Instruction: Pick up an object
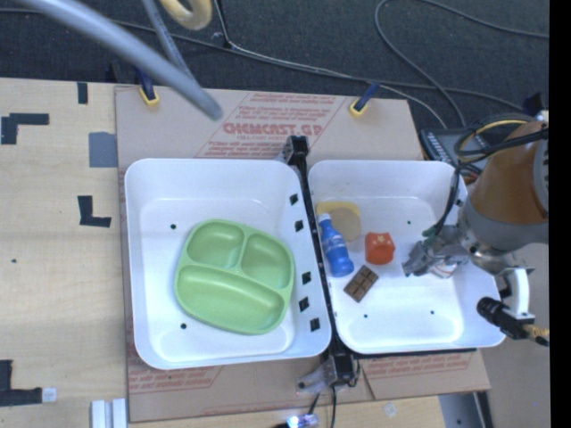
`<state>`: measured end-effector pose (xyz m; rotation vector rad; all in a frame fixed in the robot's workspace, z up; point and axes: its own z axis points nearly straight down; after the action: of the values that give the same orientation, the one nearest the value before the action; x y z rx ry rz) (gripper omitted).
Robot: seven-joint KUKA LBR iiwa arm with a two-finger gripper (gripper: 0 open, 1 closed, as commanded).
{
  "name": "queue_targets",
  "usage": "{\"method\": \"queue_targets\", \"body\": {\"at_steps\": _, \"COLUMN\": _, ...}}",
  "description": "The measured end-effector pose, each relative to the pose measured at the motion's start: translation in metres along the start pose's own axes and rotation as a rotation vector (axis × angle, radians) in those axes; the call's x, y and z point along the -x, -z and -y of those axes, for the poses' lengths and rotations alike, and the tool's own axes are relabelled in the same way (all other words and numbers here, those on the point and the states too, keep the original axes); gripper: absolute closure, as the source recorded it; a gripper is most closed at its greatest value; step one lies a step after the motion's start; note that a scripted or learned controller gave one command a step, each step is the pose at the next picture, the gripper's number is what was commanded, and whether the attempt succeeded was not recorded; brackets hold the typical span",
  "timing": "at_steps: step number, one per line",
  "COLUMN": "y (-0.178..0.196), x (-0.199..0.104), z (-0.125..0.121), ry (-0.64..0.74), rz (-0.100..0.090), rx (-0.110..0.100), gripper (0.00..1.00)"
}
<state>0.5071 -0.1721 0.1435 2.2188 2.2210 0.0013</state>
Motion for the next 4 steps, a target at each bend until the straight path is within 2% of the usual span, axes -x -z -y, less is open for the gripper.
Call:
{"method": "queue_targets", "body": {"at_steps": 2, "y": 0.109, "x": -0.007, "z": 0.004, "ry": 0.001, "rz": 0.001, "rx": 0.003, "gripper": 1.00}}
{"method": "queue_targets", "body": {"at_steps": 4, "y": 0.116, "x": -0.109, "z": -0.024, "ry": 0.006, "rz": -0.003, "rx": -0.003, "gripper": 1.00}}
